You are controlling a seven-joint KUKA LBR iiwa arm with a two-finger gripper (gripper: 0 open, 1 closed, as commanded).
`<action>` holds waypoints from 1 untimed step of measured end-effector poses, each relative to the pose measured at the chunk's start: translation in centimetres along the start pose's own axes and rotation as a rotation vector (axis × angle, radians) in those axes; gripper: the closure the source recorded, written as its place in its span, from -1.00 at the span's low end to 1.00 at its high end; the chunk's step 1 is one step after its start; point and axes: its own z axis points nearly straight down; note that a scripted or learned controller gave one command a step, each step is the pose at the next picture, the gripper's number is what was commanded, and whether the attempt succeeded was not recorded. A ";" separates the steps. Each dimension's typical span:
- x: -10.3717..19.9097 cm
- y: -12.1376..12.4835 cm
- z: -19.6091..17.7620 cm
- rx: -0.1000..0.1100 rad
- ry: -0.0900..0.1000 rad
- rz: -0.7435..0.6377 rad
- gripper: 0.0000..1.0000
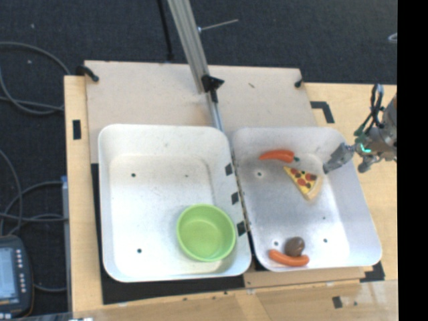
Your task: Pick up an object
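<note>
Seemingly approaching: gripper (349,159) fingers spread apart, holding nothing (pizza (303,180) just below-left of them); next, descend over it.

A grey metal pole (192,37) is slanting over the bench (160,92) from the top; black cables (20,52) are trailing across the dark floor (301,19); a small screen device (13,273) is sitting lower left.

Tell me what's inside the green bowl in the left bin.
Nothing shows inside the green bowl: its floor and inner wall look bare green. The near inner wall is partly hidden by the rim. The bowl sits at the near right corner of the left bin.
</note>
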 end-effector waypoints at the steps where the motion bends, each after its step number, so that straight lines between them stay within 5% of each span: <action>1: -0.9 -0.3 6.0 0.006 -0.001 0.005 -1.00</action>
